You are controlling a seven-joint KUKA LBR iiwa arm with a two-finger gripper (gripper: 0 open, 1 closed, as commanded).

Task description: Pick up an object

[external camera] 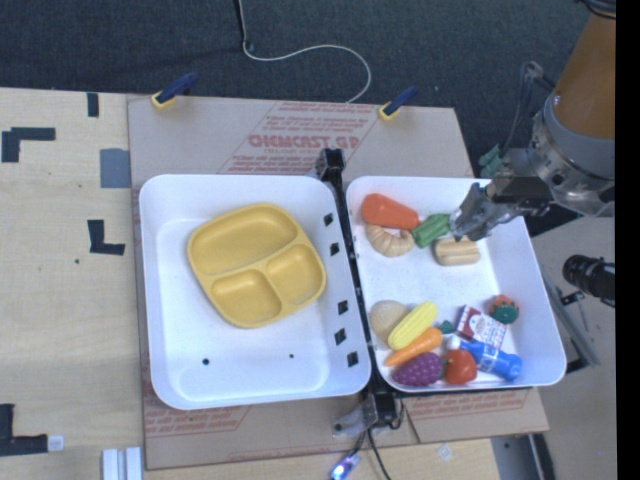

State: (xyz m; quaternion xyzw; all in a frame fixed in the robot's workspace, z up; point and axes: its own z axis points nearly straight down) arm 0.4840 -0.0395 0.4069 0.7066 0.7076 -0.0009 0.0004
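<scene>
Pincer [468,226], finger state indiscernible, hovers over right bin [535,278]; tan bread piece [457,253] lies just at 6 o'clock, long axis 3–9.

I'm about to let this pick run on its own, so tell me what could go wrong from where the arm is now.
1. The gripper sits over a tight cluster: green piece, tan bread piece, croissant, carrot-like orange piece. It may nudge a neighbour or close on two things at once.
2. The tan bread piece is low and rounded, so it could slip out.
3. The cluster lies toward the right bin's far wall, which may block a pushed item.
</scene>
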